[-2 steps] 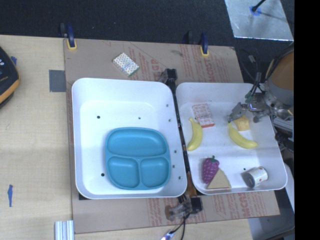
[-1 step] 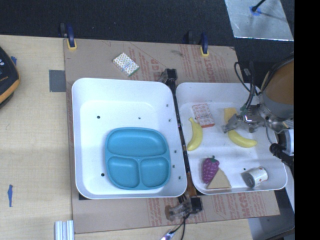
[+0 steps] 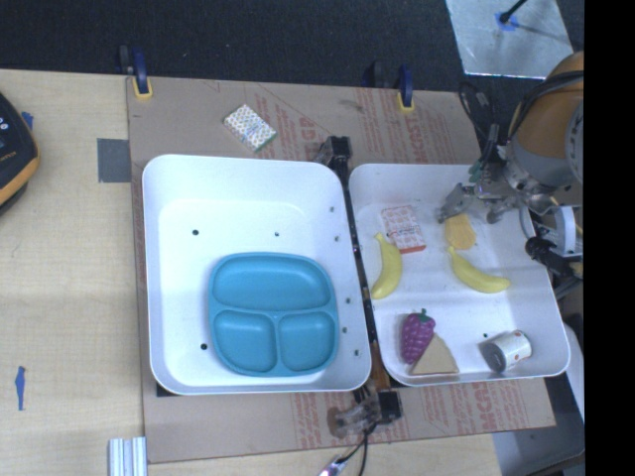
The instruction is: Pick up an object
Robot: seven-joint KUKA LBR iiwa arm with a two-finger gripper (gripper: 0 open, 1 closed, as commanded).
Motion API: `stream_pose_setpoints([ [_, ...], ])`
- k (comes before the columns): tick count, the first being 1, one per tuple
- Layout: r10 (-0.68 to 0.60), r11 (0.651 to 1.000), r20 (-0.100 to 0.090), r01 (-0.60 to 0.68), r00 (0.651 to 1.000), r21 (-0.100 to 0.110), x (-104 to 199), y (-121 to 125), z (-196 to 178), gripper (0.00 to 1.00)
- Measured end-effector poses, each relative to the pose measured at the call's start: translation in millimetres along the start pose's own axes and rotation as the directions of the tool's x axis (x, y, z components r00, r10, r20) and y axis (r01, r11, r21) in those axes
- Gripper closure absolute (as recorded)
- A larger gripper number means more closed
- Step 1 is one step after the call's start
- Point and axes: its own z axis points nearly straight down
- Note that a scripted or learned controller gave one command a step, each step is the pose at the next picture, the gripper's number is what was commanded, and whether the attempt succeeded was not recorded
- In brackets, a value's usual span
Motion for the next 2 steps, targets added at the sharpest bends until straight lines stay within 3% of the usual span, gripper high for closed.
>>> stream_pose_setpoints([
  [1, -0.002, 1.0, 0.0, 0.002, 1.0, 0.002, 17, -15, 0, 0.0],
  [2, -0.005, 1.0, 0.001, 0.005, 1.0, 0.003, 16, -15, -10, 1.0],
])
